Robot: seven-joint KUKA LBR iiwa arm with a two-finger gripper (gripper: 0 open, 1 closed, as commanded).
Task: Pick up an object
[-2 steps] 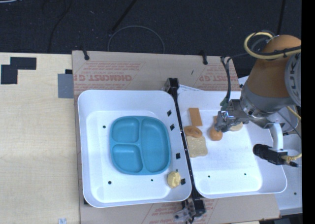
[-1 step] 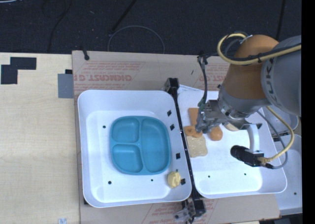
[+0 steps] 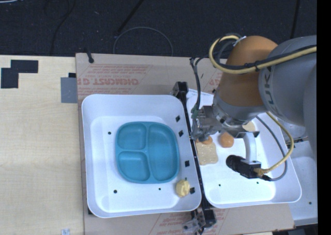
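Objects that could be picked lie in both bins, and we count 3 small food-like pieces besides a plate. In the right bin [image 3: 258,192] a flat tan piece like a slice of toast [image 3: 207,153] lies near the bin's left wall, close to the divider between the 2 bins. Just to its right and a little farther back sits a small round orange object [image 3: 226,139], apart from the toast. The jaws [image 3: 202,136] hang over the back left part of the right bin, directly behind the toast and beside the orange object; we see a small orange-brown spot at their tip, but we cannot tell whether anything sits between them, nor whether they are wide or narrow. The grey arm [image 3: 289,84] reaches in from the right, its orange band [image 3: 248,68] above the wrist, with yellow and black cables looping around it, and a black fitting [image 3: 243,167] on a cable rests over the middle of the right bin. In the left bin [image 3: 98,125] a teal plate [image 3: 147,151] with 3 compartments lies flat in the middle. A small pale yellow lumpy object [image 3: 182,187] sits at the front right corner of that bin, near the plate but not touching it. Both bins rest on a cardboard sheet [image 3: 129,74] with red printing, which lies on the light wooden counter [image 3: 36,151].
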